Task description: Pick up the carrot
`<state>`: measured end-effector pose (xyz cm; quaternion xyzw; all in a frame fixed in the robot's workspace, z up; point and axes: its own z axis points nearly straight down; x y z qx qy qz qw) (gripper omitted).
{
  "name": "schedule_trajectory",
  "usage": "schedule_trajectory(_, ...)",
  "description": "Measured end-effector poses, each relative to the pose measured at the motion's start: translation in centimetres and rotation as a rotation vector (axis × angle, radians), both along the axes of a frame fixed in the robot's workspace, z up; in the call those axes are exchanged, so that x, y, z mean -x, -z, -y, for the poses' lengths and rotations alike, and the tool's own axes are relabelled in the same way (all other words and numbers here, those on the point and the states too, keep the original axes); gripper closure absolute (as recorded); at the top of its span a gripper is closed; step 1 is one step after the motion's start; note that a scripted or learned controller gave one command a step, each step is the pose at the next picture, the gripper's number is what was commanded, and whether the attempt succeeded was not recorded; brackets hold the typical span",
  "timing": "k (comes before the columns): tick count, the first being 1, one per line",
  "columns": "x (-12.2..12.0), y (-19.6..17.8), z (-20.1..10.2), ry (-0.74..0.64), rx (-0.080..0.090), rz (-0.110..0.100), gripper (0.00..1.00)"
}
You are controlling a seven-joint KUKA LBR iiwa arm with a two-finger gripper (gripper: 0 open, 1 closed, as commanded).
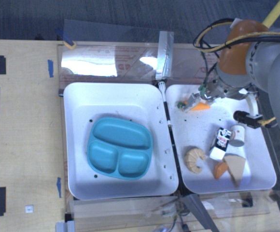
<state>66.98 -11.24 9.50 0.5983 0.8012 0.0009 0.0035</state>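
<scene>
I am watching the arm (256,57) reaching in from three o'clock, with its orange band sitting over the upper corner of the right bin (256,185). The gripper (203,96) is hanging low at the bin's twelve o'clock edge, right above the carrot (200,107), which is lying flat with its green top (182,105) pointing toward nine o'clock. I am seeing the gripper's tip just at or touching the carrot's upper side, but the tip is small and blurred, so I cannot tell how far apart its prongs are standing, nor whether the carrot is sitting between them. Down toward six o'clock in the same bin, a croissant (195,159), a wedge of cheese (236,168) and a small black-and-white carton (221,140) are lying well apart from the carrot. The left bin (82,100) is holding a blue divided tray (119,148).
</scene>
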Motion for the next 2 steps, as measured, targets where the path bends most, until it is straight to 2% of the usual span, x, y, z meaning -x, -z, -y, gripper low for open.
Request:
schedule_trajectory(1,-0.2,-1.0,0.0,-0.002,0.002,0.008,1.0)
schedule_trajectory(2,0.0,-9.6,-9.2,0.068,-0.006,0.006,1.0)
